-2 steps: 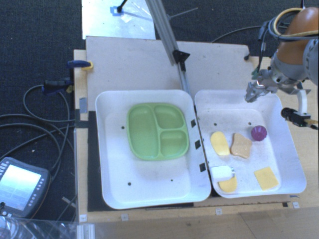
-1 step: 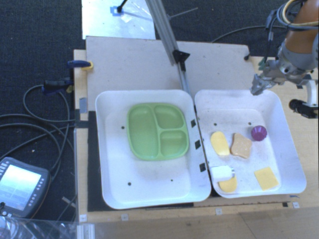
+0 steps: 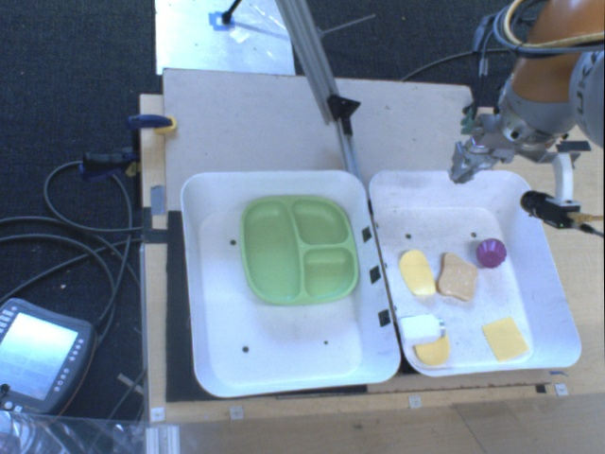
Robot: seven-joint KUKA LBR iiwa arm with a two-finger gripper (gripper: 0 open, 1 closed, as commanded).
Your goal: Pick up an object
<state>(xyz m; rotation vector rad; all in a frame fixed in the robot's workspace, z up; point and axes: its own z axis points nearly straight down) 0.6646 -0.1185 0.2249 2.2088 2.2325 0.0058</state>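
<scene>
My gripper (image 3: pixel 463 170) hangs over the far edge of the right bin (image 3: pixel 548 253), pointing down. Nothing shows between its tips. Below it in that bin lie a small purple object (image 3: pixel 491 252), a tan toast-like slice (image 3: pixel 458 277), a yellow oval piece (image 3: pixel 416 272), a yellow square slice (image 3: pixel 505 339), a white block (image 3: pixel 422 327) and a yellow-orange wedge (image 3: pixel 434 351). All of them lie well in front of the gripper.
The left bin (image 3: pixel 213 329) holds a green divided plate (image 3: pixel 299 250). A slanted metal pole (image 3: pixel 312 50) crosses the bench behind the bins. Cables and a handheld pendant (image 3: pixel 38 353) lie on the floor at left.
</scene>
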